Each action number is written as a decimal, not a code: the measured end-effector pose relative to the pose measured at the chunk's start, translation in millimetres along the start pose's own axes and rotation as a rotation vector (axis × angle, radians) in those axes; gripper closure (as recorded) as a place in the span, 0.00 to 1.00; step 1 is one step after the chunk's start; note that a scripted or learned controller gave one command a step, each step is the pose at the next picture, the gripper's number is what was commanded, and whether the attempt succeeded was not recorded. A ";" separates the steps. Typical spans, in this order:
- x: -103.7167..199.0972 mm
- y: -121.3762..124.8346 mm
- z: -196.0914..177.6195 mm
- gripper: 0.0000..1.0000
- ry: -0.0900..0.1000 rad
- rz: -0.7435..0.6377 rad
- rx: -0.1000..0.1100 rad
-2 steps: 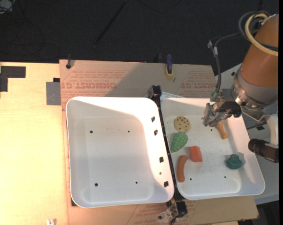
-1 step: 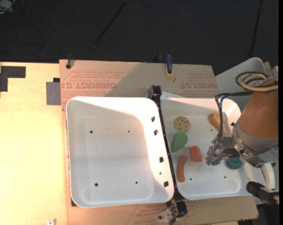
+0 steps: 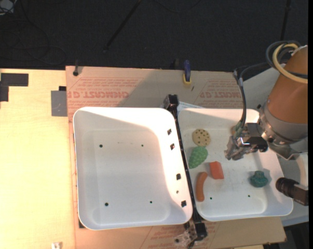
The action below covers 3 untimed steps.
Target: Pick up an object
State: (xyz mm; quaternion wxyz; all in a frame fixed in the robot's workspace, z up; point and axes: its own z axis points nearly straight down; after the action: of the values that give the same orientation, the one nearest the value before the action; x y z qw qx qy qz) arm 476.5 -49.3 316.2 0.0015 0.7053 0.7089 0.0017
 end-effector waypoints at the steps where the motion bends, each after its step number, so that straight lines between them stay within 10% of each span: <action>1: -45.7 -4.6 135.2 1.00 0.000 0.011 0.019; 2: -120.0 -2.5 231.9 1.00 0.000 0.008 0.006; 3: -119.5 -2.8 217.9 1.00 0.001 0.014 0.006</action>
State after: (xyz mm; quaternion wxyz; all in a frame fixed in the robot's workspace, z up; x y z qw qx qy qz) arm 475.3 -168.7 98.3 -0.0007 0.7102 0.7040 0.0000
